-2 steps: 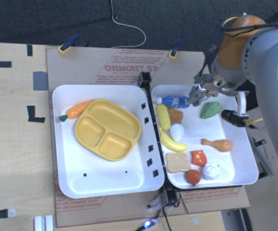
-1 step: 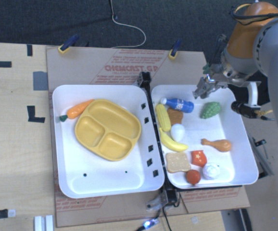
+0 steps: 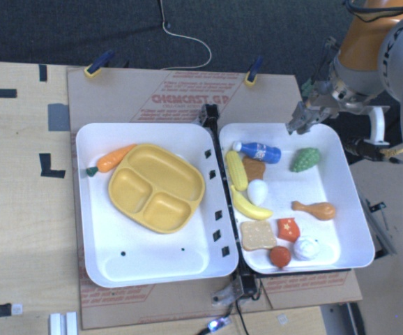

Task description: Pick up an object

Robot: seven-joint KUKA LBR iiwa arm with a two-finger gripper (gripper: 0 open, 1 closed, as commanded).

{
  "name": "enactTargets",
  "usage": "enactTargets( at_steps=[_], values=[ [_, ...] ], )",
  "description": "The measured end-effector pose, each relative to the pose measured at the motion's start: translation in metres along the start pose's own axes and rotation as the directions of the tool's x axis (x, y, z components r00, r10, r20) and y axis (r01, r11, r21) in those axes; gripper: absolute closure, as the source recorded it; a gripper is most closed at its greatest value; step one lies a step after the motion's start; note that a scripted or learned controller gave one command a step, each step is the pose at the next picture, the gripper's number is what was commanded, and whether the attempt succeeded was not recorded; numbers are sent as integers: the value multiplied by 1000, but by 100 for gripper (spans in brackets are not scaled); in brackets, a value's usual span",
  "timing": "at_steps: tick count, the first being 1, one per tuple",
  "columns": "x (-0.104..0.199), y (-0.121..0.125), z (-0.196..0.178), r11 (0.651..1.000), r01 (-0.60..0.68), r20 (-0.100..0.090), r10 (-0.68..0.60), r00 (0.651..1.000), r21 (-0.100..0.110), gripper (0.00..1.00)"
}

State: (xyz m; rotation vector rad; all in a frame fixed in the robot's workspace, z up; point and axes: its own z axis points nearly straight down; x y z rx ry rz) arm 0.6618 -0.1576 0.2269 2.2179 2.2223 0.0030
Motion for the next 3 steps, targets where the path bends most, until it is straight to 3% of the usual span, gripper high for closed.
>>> enactTargets(
  at_steps=[2, 3],
  values=[
    [52, -101, -7, 1000, -1, 0, 1, 1000, 7, 100],
    [75, -135, 12, 1000, -1, -1, 1, 1000, 9, 100]
  ],
)
